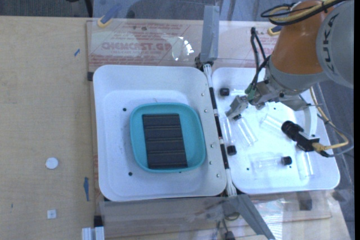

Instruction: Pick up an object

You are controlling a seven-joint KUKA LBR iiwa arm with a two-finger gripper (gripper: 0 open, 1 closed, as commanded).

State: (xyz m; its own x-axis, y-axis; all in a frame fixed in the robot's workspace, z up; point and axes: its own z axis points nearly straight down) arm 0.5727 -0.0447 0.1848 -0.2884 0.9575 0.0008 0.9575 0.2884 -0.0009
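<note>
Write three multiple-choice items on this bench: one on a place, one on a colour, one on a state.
1. Where does the teal square dish sit?
A. left white bin
B. right white bin
C. wooden bench top

2. What colour is the ribbed slab in that dish?
A. yellow
B. dark grey
C. red

3. Where is the arm's tool?
A. over the right bin
B. over the left bin
C. above the wooden bench top

Key: 1 A, it fills the left bin's floor; 2 B, the slab is dark; 3 A, the tool hangs over the right bin.

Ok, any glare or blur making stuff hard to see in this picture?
Camera view: even lighting, fairly sharp; glare on the clear sheet behind the bins; clear tubes nearly vanish against the right bin; the gripper looks small and slightly soft.
</note>
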